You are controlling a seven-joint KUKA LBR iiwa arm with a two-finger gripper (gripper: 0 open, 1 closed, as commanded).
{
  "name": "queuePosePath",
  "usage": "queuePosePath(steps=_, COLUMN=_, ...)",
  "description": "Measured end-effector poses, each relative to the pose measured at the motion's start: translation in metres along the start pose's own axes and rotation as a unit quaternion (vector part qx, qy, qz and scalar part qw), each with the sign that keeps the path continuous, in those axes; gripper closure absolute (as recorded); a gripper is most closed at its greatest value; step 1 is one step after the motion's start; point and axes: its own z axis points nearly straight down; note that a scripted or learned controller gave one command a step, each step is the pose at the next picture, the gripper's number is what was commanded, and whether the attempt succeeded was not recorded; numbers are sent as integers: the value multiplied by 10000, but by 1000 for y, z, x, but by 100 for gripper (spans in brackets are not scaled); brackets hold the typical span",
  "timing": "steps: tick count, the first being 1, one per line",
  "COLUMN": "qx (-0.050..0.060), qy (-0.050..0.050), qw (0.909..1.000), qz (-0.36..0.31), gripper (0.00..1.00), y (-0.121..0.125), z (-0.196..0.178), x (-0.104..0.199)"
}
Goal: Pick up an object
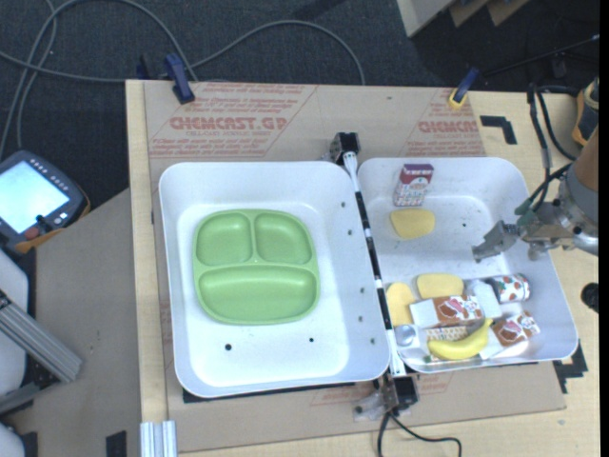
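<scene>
My gripper [526, 240] hangs over the right side of the right bin [476, 184], open, with nothing between its fingers [490, 243]. Just below it lies a small red and white can [510, 288]. Along the bin's near edge sit a banana [460, 343], two red and white packets [458, 309] [515, 329] and two yellow pieces [440, 285] [400, 303]. Farther back are a yellow round piece [412, 223] and a small purple and white carton [413, 185].
The left bin [181, 208] holds a green divided plate [255, 265]. A ridge [366, 246] separates the two bins. Blue and yellow clamps [178, 76] [462, 89] grip the bench's far edge. Cables run behind the bench.
</scene>
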Motion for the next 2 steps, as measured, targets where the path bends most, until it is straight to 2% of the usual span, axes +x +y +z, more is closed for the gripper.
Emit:
queuePosePath(steps=1, qx=7, qy=4, qw=10000, qz=-5, gripper=0, y=5, z=59, x=44)
queuePosePath(steps=2, qx=-10, qy=10, qw=10000, qz=-8, gripper=0, y=-5, z=118, x=59)
